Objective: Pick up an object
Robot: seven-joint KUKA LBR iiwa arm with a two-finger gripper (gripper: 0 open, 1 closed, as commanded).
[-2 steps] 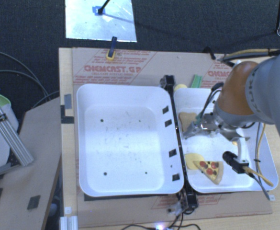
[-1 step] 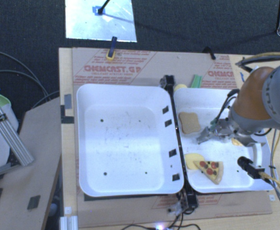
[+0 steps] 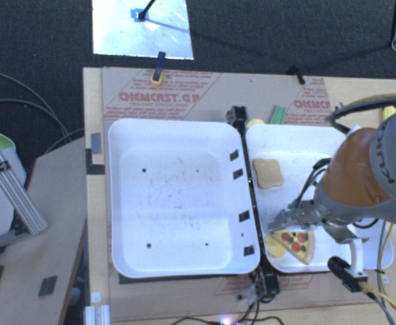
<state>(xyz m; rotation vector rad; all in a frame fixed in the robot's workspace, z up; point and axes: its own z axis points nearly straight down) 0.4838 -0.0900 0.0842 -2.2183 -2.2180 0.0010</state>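
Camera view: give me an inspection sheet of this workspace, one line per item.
Surface: bench of printed board bearing two white bins.
Job's things: toast slice and pizza slice in the right bin.
Clutter: yellow clip and green piece on the bench; left bin speckled with marks.
Grippers: gripper low above the pizza slice; grip cannot be judged.
Cables: black leads over the floor at left.
Surroundings: dark carpet, shiny sheet, aluminium frame.

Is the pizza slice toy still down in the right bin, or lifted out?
In the bin. The triangular pizza slice toy lies flat on the right white bin's floor near its front wall, with the gripper just above it.
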